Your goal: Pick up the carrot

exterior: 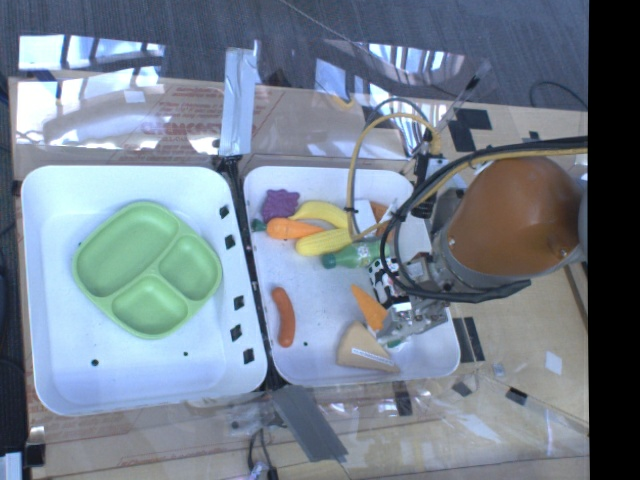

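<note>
One carrot lies well left of gripper.

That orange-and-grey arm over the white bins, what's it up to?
The arm is reaching into the right bin, which holds toy food, and is meant to pick up a carrot. Its gripper is low in the bin's near right corner, beside an orange carrot piece and a cheese wedge. Another carrot lies with the grapes and banana. The left bin holds a green divided plate.
</note>
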`<state>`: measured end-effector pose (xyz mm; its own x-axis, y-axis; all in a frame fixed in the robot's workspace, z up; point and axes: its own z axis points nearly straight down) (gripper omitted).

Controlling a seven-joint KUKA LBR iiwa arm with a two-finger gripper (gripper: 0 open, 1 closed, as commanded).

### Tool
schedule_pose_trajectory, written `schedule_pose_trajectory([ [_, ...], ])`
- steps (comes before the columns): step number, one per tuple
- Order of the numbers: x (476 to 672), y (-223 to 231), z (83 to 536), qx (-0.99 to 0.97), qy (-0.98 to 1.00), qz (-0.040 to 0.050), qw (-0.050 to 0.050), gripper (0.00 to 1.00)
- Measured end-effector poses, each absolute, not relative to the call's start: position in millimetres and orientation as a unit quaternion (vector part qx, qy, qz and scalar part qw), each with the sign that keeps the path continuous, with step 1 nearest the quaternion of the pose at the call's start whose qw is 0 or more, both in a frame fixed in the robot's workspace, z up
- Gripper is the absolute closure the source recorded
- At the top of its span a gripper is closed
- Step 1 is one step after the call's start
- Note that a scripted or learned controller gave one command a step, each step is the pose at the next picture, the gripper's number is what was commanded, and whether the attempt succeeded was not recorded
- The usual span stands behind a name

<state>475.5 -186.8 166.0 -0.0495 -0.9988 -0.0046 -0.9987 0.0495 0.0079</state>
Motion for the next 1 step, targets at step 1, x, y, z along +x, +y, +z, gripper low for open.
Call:
schedule_pose_trajectory([
  [1,477.7,-113.4,208.8,0.547,-0.837,-0.0001,-0.001,1.0],
])
